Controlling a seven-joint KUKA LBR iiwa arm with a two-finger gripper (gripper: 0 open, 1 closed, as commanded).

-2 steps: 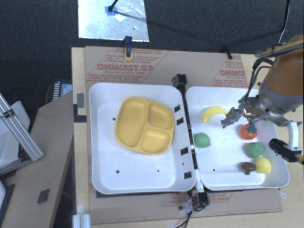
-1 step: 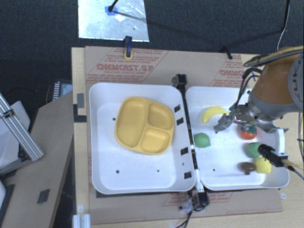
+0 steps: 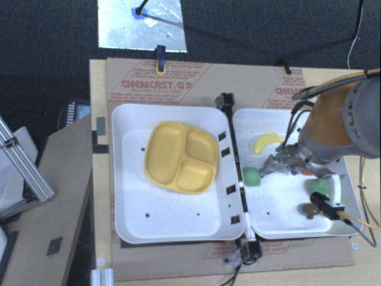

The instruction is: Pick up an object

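Observation:
In the right bin [image 3: 280, 225] lie several small objects. A yellow banana-shaped piece [image 3: 266, 142] is near the bin's back left. A round green piece [image 3: 251, 176] rests against the left wall. Another green piece [image 3: 319, 185] and a small brown piece [image 3: 308, 209] sit at the right side. My gripper [image 3: 274, 163] hangs low over the middle of this bin, between the yellow piece and the round green piece, just right of the green one. I see nothing held in it.
The left bin [image 3: 134, 219] holds a yellow divided plate [image 3: 180, 157]. A black divider with clips [image 3: 235, 165] runs between the bins. The grey arm with its orange band [image 3: 333, 124] covers the right bin's back right. Cables [image 3: 357, 219] trail at the right edge.

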